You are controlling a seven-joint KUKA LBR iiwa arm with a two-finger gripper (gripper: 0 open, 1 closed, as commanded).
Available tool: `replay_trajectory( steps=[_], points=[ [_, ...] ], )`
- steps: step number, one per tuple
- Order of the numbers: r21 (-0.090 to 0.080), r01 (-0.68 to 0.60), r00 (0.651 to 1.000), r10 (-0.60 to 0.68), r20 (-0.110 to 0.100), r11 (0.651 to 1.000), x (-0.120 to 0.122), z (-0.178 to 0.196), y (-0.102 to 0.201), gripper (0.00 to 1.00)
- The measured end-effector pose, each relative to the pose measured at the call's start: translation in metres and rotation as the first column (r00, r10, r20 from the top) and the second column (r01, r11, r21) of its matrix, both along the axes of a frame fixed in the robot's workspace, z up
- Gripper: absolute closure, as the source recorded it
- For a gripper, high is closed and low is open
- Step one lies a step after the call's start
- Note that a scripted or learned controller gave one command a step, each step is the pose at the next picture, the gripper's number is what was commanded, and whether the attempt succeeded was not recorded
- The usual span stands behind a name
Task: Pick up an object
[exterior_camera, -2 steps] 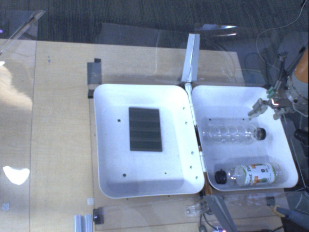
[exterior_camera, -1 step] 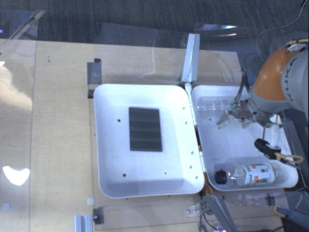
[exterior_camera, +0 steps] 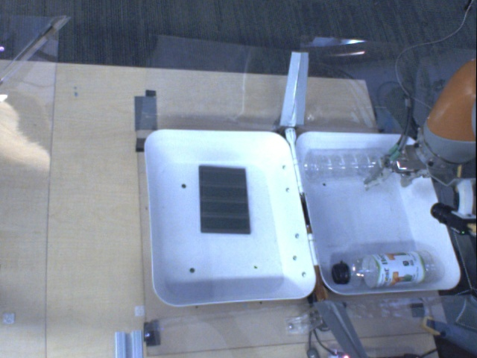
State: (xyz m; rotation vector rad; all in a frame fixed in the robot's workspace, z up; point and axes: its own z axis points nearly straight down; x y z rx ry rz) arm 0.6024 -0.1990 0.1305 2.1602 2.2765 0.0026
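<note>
Seemingly hand [exterior_camera: 389, 167] at clear bottle [exterior_camera: 339, 165] in right bin [exterior_camera: 417, 222].

The counter [exterior_camera: 89, 222] looks like pale wood, matt and smooth, with a faint grain. Both bins, the left bin [exterior_camera: 168, 274] and the right bin [exterior_camera: 328, 222], are white plastic with a soft sheen on their rounded rims. In the left one lies a dark grey block [exterior_camera: 224, 199], matt and ribbed. At the near edge of the right one lies a bottle [exterior_camera: 381, 269] of clear, glossy plastic with a black cap and a paper-like label. The arm [exterior_camera: 455, 118] shows a smooth orange band, slightly shiny.
</note>
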Motion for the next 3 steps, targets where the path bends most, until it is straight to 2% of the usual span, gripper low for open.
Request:
replay_trajectory(
  steps=[1,2,3],
  points=[
    [0.006,-0.372,0.928,0.372,-0.011,0.928,0.027,-0.032,-0.008,0.00],
    [-0.001,-0.468,0.884,0.468,-0.008,0.884,0.044,-0.038,0.005,0.00],
    [-0.009,-0.179,0.981,0.178,-0.073,0.984,0.046,-0.045,0.016,0.00]
  ],
)
